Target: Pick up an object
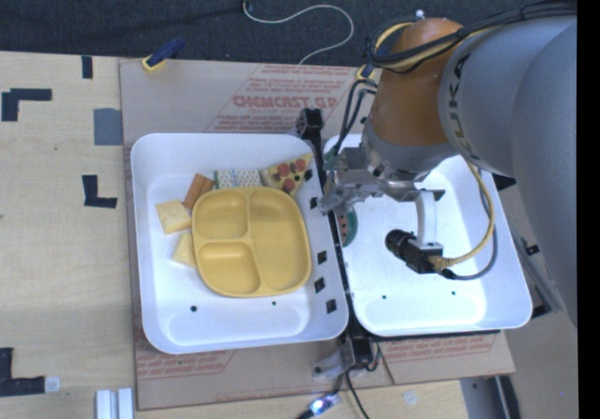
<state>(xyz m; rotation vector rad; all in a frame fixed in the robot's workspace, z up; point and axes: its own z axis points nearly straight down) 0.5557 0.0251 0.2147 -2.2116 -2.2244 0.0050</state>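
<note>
My gripper (339,199) hangs low over the left edge of the right bin (469,306), close to the divider between the bins. Just below it lies a small green and red object (352,228), like a watermelon slice, partly hidden by the gripper. Whether the gripper touches it is unclear. In the left bin (148,248) sits a yellow divided plate (251,241). Behind it lie a pizza-slice toy (289,172), a brown piece (197,190) and pale crackers (173,216).
The grey and orange arm (422,98) covers the back of the right bin. A black fitting with a yellow cable (412,251) hangs over that bin's middle. Cardboard (272,98) lies under both bins. A blue and yellow clip (162,53) sits at the back left.
</note>
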